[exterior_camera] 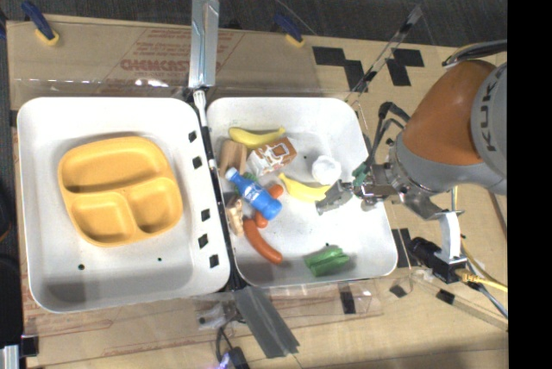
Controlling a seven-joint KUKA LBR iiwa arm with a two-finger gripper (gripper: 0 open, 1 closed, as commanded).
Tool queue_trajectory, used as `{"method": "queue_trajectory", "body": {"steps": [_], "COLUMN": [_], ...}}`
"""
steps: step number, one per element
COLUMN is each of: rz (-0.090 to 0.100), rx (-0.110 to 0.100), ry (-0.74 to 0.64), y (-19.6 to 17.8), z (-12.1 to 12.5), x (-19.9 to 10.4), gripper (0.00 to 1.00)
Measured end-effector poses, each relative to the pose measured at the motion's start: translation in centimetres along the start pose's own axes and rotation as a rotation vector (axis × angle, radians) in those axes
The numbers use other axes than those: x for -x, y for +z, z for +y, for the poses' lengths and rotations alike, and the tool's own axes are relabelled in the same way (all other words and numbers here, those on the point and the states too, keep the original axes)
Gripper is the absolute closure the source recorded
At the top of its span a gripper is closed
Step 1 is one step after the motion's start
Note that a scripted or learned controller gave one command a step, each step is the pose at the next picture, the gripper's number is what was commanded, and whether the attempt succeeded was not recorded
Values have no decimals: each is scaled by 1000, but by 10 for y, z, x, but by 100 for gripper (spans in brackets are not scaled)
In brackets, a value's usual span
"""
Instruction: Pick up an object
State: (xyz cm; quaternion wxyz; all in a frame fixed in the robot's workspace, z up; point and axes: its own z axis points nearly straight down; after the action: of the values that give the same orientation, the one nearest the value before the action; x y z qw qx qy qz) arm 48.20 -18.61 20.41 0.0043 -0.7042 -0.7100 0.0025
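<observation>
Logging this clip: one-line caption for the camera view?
Gripper hovers low in the right bin beside a banana; yellow tray in the left bin.

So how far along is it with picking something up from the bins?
Nothing looks picked yet. The gripper is low in the right bin beside the lower banana and the white round object, with nothing visibly between its fingers. The blue bottle, sausage and green item lie in place. Grasping and lifting remain.
</observation>
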Motion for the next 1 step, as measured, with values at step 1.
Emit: {"method": "queue_trajectory", "body": {"steps": [1], "rz": [-1], "rx": [5], "ry": [152], "y": [113], "z": [60], "x": [-20], "gripper": [0]}}
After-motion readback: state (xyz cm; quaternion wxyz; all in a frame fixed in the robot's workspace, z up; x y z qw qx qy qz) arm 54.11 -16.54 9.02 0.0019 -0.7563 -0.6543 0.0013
